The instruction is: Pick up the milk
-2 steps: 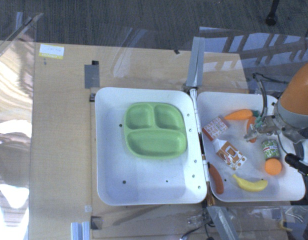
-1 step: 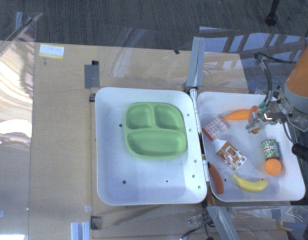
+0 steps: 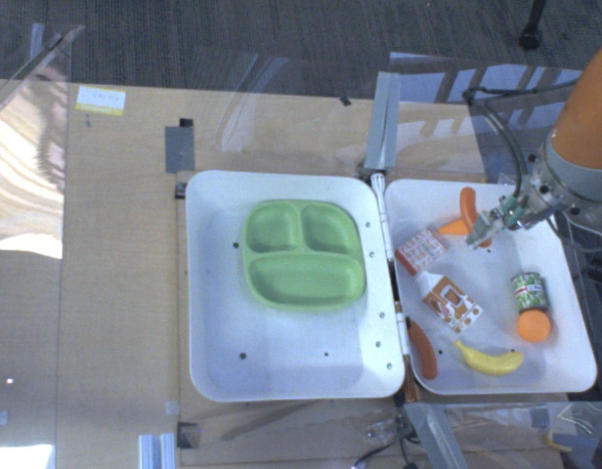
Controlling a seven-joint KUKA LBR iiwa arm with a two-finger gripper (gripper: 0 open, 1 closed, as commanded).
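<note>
Small white-and-orange milk carton [image 3: 451, 300] lies tilted mid right bin [image 3: 575, 360], near the yellow banana [image 3: 491, 360]. Two-finger gripper [image 3: 492, 225] hovers upper-right of it; grip state I can't tell. I'd centre over the carton, then descend.

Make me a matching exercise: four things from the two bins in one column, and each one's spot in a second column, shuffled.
Things:
1. green divided plate
2. banana
3. orange
4. milk carton

Places:
A. near the front edge of the right bin
B. middle of the right bin, just below a small red and white carton
C. in the left bin
D. right side of the right bin, just below a green can

Pairs: 1-C, 2-A, 3-D, 4-B
</note>
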